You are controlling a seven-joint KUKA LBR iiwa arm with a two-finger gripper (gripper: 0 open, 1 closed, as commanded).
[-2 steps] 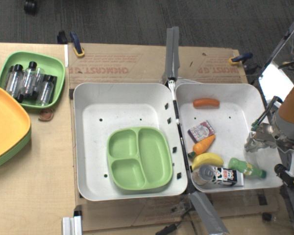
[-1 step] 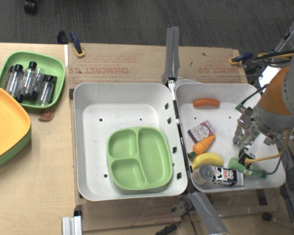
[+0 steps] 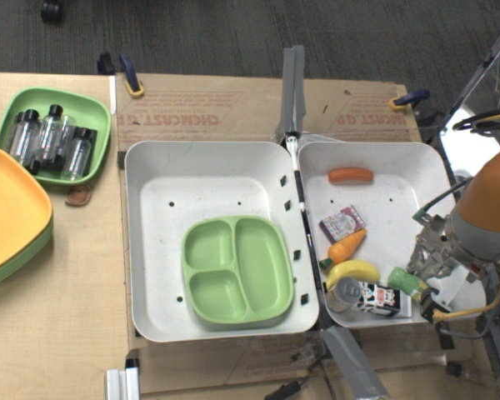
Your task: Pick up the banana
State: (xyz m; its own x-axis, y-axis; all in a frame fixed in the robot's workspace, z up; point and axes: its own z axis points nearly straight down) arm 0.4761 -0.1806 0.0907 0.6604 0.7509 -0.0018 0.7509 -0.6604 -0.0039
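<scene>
The yellow banana (image 3: 353, 271) lies near the front of the right bin (image 3: 400, 161), curved, between an orange carrot (image 3: 347, 246) behind it and a small can (image 3: 346, 292) in front of it. My gripper (image 3: 427, 261) hovers at the right side of that bin, well to the right of the banana and just above a green object (image 3: 404, 281). Nothing of the banana is in it.
The right bin also holds a sausage (image 3: 351, 174) at the back, a purple packet (image 3: 342, 222) and a black-and-white carton (image 3: 379, 298) at the front. A green divided plate (image 3: 236, 269) lies in the left bin (image 3: 150, 223). Yellow plates (image 3: 8, 223) and a green tray of bottles (image 3: 54, 136) sit at far left.
</scene>
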